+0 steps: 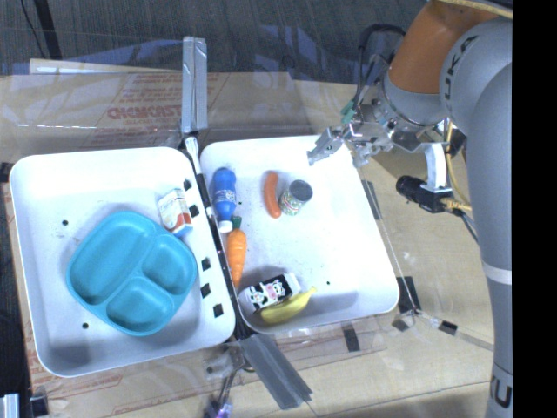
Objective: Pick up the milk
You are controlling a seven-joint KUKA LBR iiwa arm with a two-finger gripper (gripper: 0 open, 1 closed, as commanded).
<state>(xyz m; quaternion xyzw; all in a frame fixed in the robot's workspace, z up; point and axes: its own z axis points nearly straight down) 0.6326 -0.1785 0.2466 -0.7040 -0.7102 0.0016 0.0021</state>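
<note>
The milk (268, 293), a small cow-patterned carton, lies on its side at the near edge of the right bin (365, 259), touching a banana (291, 304) just in front of it; a carrot (236, 249) lies beside it toward the divider; a blue bottle (224, 190), a sausage (272, 194) and a can (296, 197) sit farther back; the hand (324, 149) hangs over the bin's far right corner, well apart from the milk, fingers spread and pinching nothing; the left bin (52, 198) carries a blue tray (132, 271) and a small carton (176, 210).

Glossy white plastic bins (365, 259); smooth blue plastic plate (130, 273); printed milk carton (268, 292)
</note>
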